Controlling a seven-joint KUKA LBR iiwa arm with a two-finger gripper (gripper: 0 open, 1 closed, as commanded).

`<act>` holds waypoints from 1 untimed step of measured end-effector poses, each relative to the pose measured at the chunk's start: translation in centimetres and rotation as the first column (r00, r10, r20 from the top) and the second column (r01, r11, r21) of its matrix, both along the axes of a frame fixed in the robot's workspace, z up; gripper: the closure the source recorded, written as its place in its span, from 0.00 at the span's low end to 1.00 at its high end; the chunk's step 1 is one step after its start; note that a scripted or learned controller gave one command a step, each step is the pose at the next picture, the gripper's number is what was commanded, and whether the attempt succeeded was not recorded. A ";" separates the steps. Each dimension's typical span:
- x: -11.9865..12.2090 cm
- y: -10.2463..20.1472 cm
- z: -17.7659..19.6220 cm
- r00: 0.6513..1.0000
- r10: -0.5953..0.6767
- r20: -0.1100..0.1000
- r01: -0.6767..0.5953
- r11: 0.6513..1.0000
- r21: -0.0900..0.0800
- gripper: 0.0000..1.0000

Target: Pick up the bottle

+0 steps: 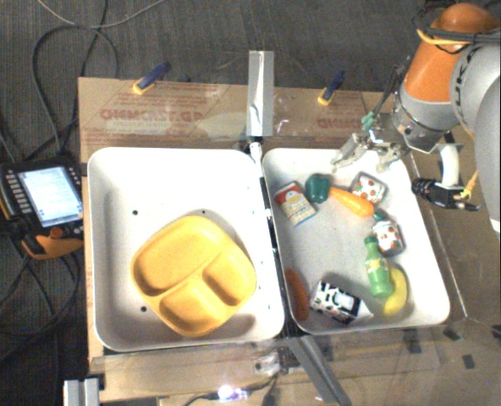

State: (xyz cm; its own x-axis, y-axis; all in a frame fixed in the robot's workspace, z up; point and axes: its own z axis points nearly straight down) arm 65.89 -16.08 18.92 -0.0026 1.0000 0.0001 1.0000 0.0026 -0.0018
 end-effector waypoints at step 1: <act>0.9 7.6 -0.6 1.000 -0.009 -0.001 0.009 1.000 0.000 0.00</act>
